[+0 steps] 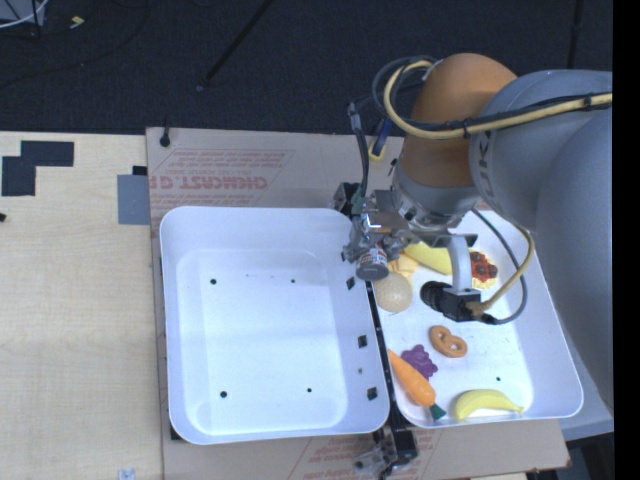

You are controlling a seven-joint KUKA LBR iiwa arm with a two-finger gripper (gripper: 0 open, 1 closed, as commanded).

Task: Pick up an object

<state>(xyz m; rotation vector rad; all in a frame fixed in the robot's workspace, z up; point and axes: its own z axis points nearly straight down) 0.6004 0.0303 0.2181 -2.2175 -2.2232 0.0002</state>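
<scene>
Hovering my hand [374,258], finger state unclear, beside a pale round plastic fruit [393,294] at the right white bin's [560,368] edge; it could roll away.

The desk [70,298] has a light wooden top with some dark patches near its far left part. A brown cardboard sheet [240,173] lies flat on it, and two white bins, the left bin [185,368] and the right bin [560,368], stand side by side on this cardboard.

Right bin [560,388] largely hidden beneath arm [560,168]
</scene>
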